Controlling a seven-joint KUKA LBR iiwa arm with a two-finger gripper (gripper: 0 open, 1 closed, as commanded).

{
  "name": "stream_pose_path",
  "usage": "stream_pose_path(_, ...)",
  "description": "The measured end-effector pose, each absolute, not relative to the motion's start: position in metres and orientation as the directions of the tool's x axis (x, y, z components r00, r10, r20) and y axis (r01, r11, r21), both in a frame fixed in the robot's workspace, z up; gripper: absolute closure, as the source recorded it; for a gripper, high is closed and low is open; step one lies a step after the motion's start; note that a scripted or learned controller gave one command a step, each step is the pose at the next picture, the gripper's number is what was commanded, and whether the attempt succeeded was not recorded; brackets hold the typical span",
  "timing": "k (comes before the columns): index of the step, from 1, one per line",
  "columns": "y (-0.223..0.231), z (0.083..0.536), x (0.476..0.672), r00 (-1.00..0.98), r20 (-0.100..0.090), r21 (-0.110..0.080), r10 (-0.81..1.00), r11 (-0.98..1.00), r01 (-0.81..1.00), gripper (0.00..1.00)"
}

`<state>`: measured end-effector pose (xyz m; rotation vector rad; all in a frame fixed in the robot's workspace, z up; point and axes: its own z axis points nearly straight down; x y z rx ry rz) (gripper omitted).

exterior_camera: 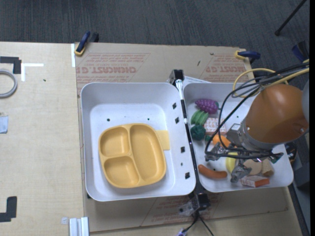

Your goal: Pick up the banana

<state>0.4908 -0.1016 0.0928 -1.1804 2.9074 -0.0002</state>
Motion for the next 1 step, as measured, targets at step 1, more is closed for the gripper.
stream_pose_path(1, -0.1044, 0.0926, 0.5027, -0.367, -0.003, -0.002, -0.93, 0.367, -0.93, 0.0)
